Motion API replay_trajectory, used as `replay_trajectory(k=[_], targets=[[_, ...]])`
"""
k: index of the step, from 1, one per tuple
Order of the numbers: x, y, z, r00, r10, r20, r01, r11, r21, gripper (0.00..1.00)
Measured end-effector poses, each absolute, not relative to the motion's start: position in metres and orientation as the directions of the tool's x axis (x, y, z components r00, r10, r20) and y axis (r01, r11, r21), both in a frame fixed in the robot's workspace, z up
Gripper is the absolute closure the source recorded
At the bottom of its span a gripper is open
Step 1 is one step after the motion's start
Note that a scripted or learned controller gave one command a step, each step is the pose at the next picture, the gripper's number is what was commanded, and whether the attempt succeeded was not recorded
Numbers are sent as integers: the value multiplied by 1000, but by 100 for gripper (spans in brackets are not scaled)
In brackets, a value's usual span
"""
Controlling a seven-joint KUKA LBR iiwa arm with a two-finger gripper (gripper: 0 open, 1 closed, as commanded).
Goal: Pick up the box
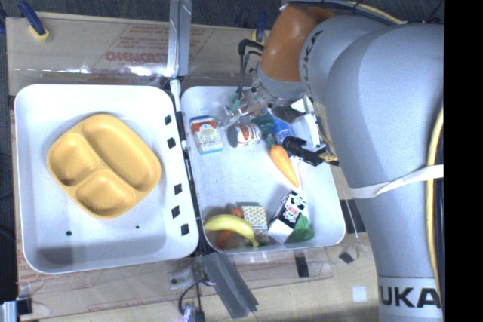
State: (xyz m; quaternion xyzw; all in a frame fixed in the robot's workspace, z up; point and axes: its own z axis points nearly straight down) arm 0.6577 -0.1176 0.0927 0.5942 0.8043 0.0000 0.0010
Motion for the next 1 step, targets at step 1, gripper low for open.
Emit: replay_trajectory(k=[1], targets=[[632, -52, 217, -14, 1000, 0, 1000, 14, 0, 100]])
